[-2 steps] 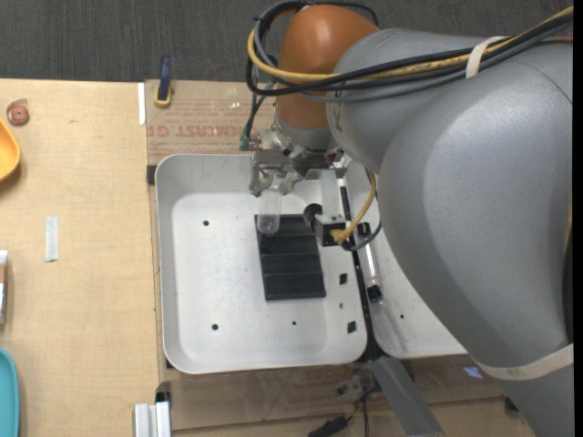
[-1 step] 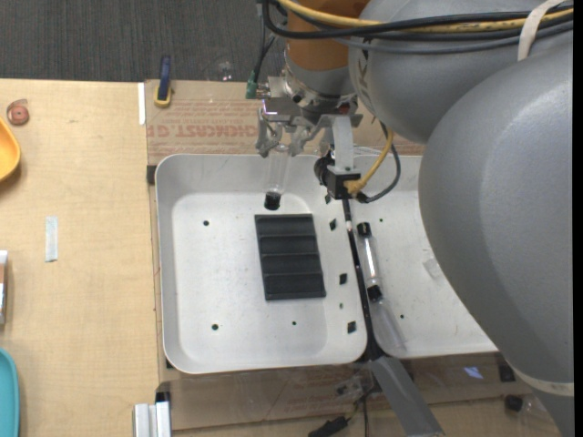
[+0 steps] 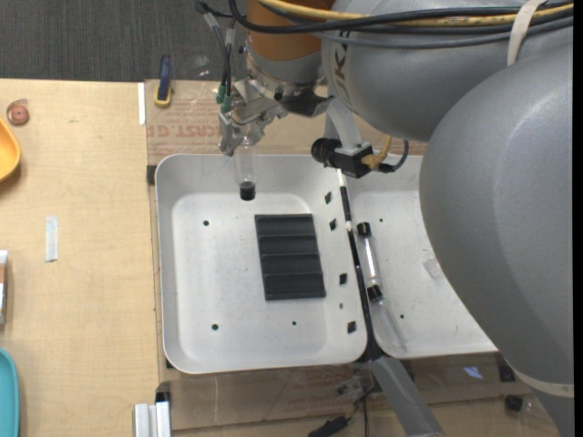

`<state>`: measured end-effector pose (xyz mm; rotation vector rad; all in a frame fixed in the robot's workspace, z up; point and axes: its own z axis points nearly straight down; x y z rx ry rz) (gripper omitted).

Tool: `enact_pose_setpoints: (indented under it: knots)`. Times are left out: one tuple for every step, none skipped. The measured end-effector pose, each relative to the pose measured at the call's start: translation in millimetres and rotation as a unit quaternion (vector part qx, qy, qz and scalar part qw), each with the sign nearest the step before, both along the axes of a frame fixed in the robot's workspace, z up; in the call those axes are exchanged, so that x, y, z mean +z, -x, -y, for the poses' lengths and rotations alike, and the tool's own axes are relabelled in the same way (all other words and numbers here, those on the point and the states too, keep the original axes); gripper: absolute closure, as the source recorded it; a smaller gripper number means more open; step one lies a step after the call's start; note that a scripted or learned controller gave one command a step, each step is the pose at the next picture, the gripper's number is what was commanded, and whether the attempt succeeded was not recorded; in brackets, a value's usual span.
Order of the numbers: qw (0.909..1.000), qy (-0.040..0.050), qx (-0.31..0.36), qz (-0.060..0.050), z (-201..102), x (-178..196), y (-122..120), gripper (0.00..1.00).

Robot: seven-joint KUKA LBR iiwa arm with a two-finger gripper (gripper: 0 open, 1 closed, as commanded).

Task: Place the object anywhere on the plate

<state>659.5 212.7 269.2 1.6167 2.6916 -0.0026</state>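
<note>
Hovering: gripper (image 3: pixel 244 144) sits over the far edge of the left bin (image 3: pixel 182 335), near its back wall, slightly left of bin centre.
Arm: grey KUKA arm (image 3: pixel 474 107) with orange band (image 3: pixel 282 7) fills the upper right, reaching in over the right bin (image 3: pixel 437 326).
Grasp state: cannot tell, gripper tip is too small and cluttered with cables to read.
Thin clear piece: a pale, tube-like part (image 3: pixel 244 167) hangs down from the gripper and ends in a small dark tip (image 3: pixel 246 190) close to the bin floor; can't say whether it's part of the tool or a carried item.
Black ribbed block (image 3: pixel 290 256): lies flat mid-bin in the left bin, just beside and nearer the camera than the dark tip, apart from it. Likely the task's object or the target, unclear which.
Plate: nothing I can confidently call a plate in either bin.
Right bin content: a slim pen-like stick (image 3: pixel 367 262) lies along the divider.
Progress: judged early or unresolved, no placement visible yet.
Left to do: confirm a grasp, move over the plate, release.
</note>
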Motion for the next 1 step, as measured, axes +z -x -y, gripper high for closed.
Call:
enact_pose_setpoints:
  knots:
    - [0.9991,0.0005,-0.042,-0.002,-6.5,-48.5,0.4,1.0]
